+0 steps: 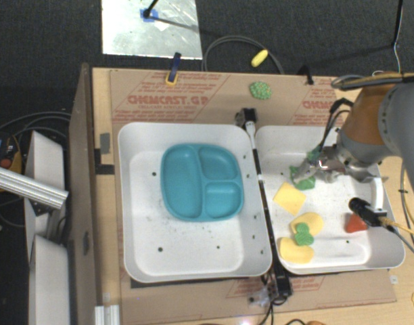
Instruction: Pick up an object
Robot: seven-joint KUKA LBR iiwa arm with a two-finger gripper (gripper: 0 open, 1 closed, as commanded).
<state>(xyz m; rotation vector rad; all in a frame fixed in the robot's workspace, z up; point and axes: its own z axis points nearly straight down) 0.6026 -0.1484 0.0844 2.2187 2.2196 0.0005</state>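
Blocking the tool (314,170), grey arm (369,131); grip unclear.

1. Dark carpet floor (44,39) surrounds the desk (193,93), whose top is covered with brown printed cardboard.
2. A shiny metal sheet (149,19) lies on the floor behind the desk.
3. Black cables (31,124) run at the left, beside a silver aluminium rail (28,187).
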